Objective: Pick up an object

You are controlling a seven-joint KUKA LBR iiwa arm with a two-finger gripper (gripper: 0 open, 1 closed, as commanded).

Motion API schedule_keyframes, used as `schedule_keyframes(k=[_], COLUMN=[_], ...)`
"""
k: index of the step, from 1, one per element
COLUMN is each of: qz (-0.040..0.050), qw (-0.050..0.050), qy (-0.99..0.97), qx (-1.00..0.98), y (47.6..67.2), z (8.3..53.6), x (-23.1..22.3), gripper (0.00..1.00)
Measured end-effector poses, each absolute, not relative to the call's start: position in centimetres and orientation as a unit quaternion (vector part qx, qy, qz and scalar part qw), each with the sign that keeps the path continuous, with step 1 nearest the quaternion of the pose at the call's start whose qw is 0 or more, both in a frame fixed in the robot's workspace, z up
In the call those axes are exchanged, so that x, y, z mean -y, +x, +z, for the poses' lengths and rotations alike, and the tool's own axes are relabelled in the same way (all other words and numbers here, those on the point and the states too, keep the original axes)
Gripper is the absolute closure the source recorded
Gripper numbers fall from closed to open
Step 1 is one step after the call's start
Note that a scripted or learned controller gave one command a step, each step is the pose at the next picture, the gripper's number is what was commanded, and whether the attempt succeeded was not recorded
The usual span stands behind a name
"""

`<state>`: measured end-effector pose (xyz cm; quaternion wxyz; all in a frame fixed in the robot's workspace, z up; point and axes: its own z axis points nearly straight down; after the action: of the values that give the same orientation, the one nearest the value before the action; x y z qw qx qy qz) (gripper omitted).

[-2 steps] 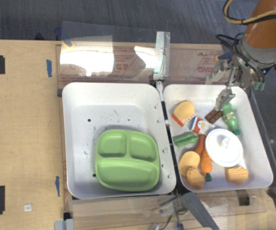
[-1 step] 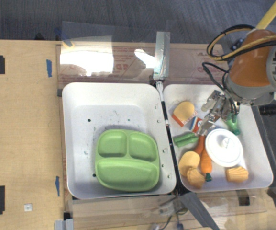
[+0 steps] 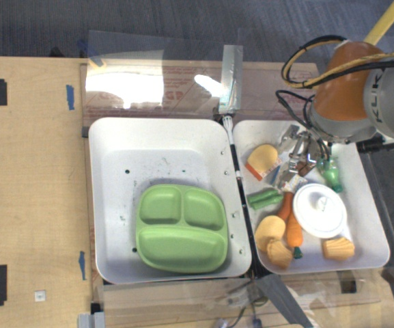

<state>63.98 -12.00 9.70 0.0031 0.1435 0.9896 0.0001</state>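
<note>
The gripper (image 3: 298, 157), fingers' spread impossible to tell, hangs over the right bin (image 3: 373, 203), with the bread (image 3: 263, 158) just left.

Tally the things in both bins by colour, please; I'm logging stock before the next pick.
Green: 3 (divided plate, long piece, small piece)
Orange or tan: 5 (wedge, carrot, three pieces)
White: 1 (round dish)
Total: 9, though the tool may hide more.
</note>
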Motion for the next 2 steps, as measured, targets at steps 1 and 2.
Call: schedule_keyframes(k=[1,2], qz=[-0.0010,-0.0006], qw=[0.009,0.008], qy=[0.143,0.143], qx=[-0.990,-0.990], y=[64.29,64.25], z=[11.12,11.01], x=[12.02,11.94], gripper=[1.00,0.00])
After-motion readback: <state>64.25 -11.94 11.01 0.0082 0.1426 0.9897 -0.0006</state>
